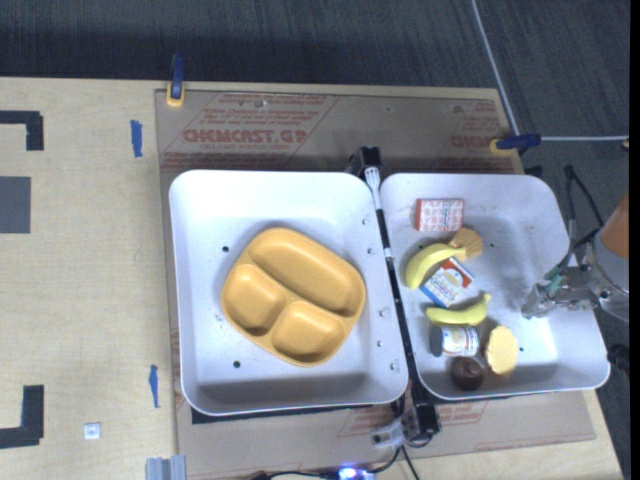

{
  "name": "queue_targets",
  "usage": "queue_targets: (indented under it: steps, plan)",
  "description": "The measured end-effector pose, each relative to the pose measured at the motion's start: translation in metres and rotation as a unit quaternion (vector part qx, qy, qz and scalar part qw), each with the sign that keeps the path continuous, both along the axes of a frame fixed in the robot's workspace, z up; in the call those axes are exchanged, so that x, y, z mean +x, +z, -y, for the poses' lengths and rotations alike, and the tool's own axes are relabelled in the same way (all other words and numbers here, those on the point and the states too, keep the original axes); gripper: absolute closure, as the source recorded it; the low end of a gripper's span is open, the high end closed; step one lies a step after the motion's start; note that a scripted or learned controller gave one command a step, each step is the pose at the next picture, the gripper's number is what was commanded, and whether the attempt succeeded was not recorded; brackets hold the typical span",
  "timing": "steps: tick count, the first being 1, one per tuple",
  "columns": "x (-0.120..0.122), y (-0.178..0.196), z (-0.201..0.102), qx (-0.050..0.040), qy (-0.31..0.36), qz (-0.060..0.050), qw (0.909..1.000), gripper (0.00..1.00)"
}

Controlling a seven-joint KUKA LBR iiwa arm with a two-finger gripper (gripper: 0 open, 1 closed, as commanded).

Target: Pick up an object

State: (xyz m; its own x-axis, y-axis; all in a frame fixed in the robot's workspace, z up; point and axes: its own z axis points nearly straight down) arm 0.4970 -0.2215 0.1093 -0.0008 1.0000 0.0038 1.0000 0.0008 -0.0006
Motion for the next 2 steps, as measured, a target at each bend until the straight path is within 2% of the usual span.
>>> queue_targets:
  steps: [1, 2]
  plan:
    - [0.0480, -0.0223, -0.0704, -0.0026, 0.000, 0.005, 1.0000, 1.00]
    - [0.0472, -0.0231, -0.0698, -0.0029, 0.000, 0.004, 1.0000, 0.00]
